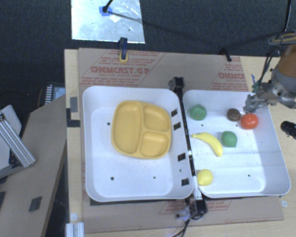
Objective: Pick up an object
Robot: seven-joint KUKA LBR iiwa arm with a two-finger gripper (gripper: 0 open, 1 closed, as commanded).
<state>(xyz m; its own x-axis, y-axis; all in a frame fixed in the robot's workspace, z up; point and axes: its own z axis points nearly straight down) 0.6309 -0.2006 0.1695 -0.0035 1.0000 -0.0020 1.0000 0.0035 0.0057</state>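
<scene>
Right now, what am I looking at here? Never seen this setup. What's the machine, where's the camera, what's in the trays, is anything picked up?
One fixed camera looks down at a slant on a bench. The robot arm reaches in from the right; its gripper hangs just above a red tomato-like ball and a brown lump. Nothing is visibly held. The right bin also holds two green pieces, a banana and a yellow lemon-like piece. The left bin holds a yellow divided plate.

The bench (153, 63) (brown printed board on top) is bearing two shallow white bins, the left bin (96, 147) touching the right bin (271, 152).
</scene>
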